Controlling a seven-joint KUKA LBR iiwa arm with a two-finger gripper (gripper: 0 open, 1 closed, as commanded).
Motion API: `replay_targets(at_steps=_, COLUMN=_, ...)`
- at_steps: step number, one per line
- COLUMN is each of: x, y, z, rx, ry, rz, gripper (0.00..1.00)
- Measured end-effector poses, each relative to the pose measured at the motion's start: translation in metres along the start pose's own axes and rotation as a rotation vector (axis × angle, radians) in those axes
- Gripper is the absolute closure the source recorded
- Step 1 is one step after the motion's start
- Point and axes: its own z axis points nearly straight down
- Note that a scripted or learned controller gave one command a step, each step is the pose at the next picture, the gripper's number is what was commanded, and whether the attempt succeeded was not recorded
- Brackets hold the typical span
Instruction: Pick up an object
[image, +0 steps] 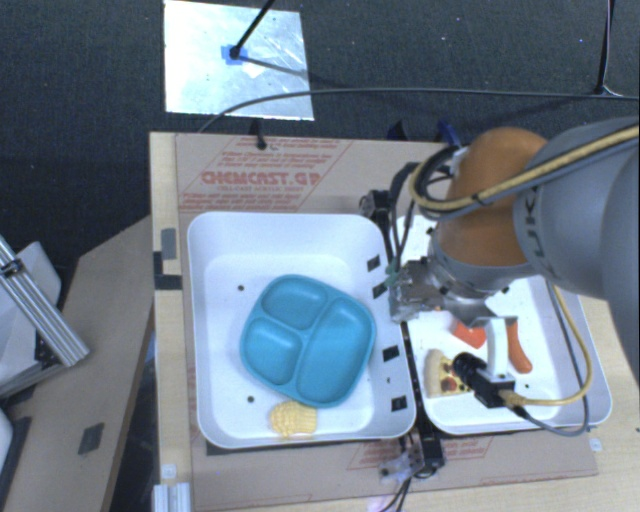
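Dark carpet surrounds the counter (250, 170) and its two bins. In the right bin (592, 395), a small red-orange piece (467, 333) lies directly beneath the end effector (468, 316), the closest candidate. An orange stick (518, 350) sits just to its right, long axis running toward the bin's near edge, and a pizza-slice toy (437, 372) lies nearer the camera. The wrist covers the end effector, so I cannot tell whether it is released or clenched, and most of the red-orange piece is hidden. The left bin (200, 300) holds a blue plate (305, 340) and a yellow lump (293, 418), well apart.
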Motion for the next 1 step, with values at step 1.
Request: replay_targets(at_steps=1, x=0.0558, y=-0.0105, z=0.0016, rx=0.000, ry=0.000, rz=-0.001, gripper=1.00)
